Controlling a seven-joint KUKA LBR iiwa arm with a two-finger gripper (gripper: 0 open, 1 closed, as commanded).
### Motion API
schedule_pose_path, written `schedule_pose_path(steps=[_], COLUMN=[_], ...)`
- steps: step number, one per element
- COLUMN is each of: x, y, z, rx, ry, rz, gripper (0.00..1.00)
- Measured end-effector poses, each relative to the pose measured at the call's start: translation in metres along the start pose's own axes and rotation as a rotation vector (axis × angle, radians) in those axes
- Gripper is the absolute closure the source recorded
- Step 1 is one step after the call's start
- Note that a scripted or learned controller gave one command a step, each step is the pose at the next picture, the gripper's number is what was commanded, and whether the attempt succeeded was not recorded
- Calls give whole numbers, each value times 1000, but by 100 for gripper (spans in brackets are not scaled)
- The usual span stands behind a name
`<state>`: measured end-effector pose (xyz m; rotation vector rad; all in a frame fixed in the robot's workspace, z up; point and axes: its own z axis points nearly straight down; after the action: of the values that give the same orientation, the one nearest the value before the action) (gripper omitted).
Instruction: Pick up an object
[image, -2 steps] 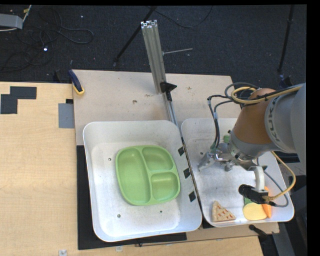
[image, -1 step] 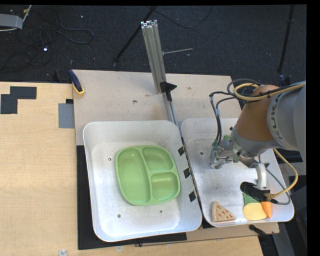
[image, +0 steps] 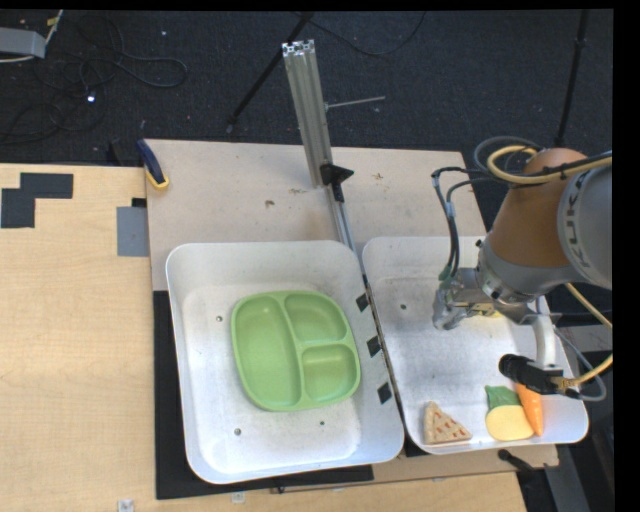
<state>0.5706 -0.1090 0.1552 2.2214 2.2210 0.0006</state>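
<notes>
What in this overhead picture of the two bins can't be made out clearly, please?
- Gripper, camera view: too small and dark against the wrist to tell whether it is open or shut.
- Green item: partly covered by the yellow piece and carrot, identity unclear.
- Right bin: its far right side is hidden under the arm.

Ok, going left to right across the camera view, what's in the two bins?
Green divided plate → gripper → toy sandwich wedge → yellow toy piece → toy carrot.
</notes>
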Motion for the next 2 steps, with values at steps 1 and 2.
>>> schedule_pose_path(steps=[1,2], x=[-1,49], y=[1,0], z=[-53,-49], rx=[-2,4], ry=[0,2], rz=[0,-5], gripper=[100,100])
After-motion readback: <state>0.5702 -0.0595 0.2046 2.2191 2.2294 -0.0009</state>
